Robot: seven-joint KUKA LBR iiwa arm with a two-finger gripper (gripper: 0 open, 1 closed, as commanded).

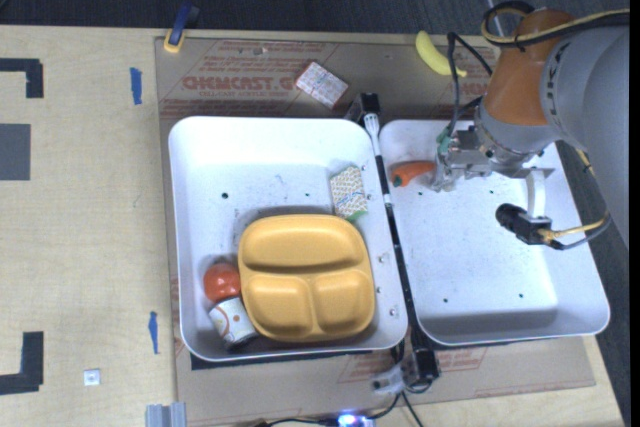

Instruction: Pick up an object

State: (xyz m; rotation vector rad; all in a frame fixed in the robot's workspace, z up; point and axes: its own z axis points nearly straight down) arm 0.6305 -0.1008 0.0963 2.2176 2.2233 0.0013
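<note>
The yellow plastic compartment tray (305, 275) lay untouched in the left white bin (190, 215), while the claw (447, 171) reached the small orange object (409, 174), nothing lifted yet.

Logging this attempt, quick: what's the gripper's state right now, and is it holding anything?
Gripper: low in the right white bin, beside the small orange object; open or shut cannot be told.

Yellow divided tray (305, 275) and red ball (221, 281) in white left bin (200, 155); orange piece (408, 175) in white right bin (480, 305).
</note>
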